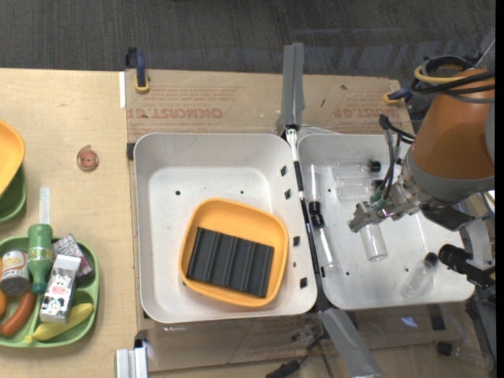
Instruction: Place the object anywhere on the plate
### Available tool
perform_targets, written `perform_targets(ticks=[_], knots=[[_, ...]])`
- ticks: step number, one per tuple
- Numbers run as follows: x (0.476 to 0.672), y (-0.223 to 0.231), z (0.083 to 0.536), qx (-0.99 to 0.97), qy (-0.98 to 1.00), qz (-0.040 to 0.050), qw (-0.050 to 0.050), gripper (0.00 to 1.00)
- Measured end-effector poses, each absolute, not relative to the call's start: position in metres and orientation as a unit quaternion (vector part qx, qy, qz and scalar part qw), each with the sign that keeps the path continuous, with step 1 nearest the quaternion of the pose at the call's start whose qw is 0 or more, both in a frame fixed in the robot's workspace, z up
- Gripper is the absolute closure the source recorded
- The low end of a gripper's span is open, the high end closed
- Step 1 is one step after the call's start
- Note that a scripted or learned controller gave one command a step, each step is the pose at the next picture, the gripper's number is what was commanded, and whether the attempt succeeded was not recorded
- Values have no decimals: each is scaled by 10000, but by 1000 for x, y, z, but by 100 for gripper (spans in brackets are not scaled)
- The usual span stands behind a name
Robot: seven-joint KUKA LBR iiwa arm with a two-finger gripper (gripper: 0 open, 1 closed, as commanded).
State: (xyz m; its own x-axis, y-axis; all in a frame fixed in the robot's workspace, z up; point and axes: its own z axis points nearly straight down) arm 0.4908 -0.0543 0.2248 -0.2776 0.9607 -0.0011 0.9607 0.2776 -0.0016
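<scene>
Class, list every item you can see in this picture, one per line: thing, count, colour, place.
White bins: two, side by side mid-bench; left bin, right bin.
Plate: one, orange-yellow, in the left bin.
Ridged block: one, dark grey, on the plate.
Clear objects: about three, see-through, in the right bin; one below the pincer.
Green tray: one, far left, holding toy food, a green bottle and small cartons.
Yellow dish: one, left edge.
Small pink disc: one, on the bench.
Cardboard sheet: one, brown, under the bins.
Arm: one, grey and orange, from the right.
Pincer: one, over the right bin.
</scene>
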Motion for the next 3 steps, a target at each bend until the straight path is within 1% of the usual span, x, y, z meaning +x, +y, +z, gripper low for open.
perform_targets(ticks=[1,2,3], knots=[[507,16,240,-5377,-8431,11,2,100],[477,56,190,-4868,-8735,12,10,100],[477,56,190,-4868,-8735,13,11,0]])
